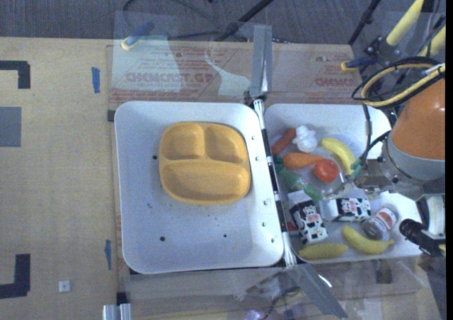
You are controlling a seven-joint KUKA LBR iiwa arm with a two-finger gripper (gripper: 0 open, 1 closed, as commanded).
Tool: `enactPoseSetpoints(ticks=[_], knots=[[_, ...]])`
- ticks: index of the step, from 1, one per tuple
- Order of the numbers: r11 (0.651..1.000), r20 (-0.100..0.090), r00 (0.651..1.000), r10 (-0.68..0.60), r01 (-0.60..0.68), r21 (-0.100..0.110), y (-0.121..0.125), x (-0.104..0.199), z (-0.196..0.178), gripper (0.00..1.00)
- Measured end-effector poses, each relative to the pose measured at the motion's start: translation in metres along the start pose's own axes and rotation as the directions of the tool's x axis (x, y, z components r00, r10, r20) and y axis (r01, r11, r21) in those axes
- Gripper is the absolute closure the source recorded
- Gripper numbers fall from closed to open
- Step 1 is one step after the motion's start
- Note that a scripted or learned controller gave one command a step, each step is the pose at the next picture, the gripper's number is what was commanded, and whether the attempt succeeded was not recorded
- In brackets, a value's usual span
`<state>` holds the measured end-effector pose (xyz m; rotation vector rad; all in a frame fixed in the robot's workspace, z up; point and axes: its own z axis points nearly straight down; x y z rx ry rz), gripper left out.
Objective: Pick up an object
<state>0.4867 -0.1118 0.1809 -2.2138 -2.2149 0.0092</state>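
Camera view gave us the bench from above, and at its left we saw the left shallow white bin (141, 226) bearing a yellow plastic plate with three compartments (205, 161), lying flat near the bin's upper middle. Just beside it, across the metal divider, the right shallow white bin (375, 115) held a crowd of small toys: an orange plastic carrot (300, 160), a red tomato-like ball (326, 170), a yellow toy banana (338, 151) near the top, two black-and-white cow-patterned blocks (308, 221), and another yellow banana (367, 240) near the bottom rim. Farther right, the grey arm with its orange band (423, 124) reached in over that bin, and the gripper (352, 183) sat low among the toys, just beside the tomato. We could not tell how its jaws stood, nor whether anything lay between them. We judged the pick not yet done: every toy we could see rested in the bin.
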Motion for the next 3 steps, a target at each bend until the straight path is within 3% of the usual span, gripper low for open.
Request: enactPoseSetpoints(ticks=[1, 2, 3], knots=[[0.998, 0.002, 0.998, 0.068, -0.068, -0.014, 0.098, -0.010, 0.095, 0.00], [0.997, 0.001, 0.998, 0.070, -0.070, -0.011, 0.098, -0.010, 0.088, 1.00], [0.999, 0.003, 0.999, -0.035, 0.035, -0.012, 0.107, 0.063, -0.005, 1.00]])
